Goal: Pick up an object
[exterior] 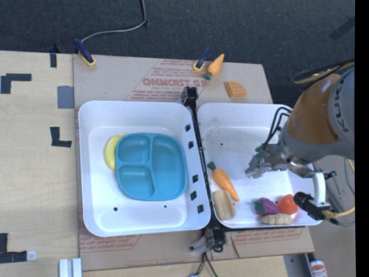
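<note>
Approach step, by my reading — the end effector hangs over the right bin, its grip unreadable, holding nothing visible; the carrot lies just leftward — a short shift and descent remain.

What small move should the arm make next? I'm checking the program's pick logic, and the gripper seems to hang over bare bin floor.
Probably shift toward the carrot before descending. The gripper sits over bare floor of the right bin, with nothing between it and the carrot.
</note>
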Controlling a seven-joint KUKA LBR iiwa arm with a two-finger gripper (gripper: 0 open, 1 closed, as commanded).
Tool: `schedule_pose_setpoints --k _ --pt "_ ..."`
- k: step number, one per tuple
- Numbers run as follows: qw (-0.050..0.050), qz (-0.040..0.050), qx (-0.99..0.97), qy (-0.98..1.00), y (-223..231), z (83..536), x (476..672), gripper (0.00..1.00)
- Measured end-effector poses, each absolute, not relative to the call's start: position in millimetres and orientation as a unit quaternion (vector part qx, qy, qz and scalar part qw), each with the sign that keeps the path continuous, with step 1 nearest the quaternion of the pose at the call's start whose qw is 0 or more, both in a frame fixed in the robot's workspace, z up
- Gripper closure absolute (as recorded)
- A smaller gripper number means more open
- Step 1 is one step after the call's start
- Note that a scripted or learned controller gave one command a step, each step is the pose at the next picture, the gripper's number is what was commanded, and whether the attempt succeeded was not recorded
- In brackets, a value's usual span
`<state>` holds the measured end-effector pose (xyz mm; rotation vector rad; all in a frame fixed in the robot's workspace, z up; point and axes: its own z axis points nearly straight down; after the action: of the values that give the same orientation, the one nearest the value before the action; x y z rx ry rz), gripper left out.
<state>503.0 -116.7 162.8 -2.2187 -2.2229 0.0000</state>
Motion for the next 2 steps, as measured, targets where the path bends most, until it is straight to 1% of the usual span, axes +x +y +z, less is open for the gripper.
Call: schedule_pose_setpoints --k 1,2 --pt "0.001 0.0001 -0.707 -0.708 -117 163 502.9 0.0" --pt "0.001 0.0003 -0.706 -0.708 -69 184 483.6 0.0"
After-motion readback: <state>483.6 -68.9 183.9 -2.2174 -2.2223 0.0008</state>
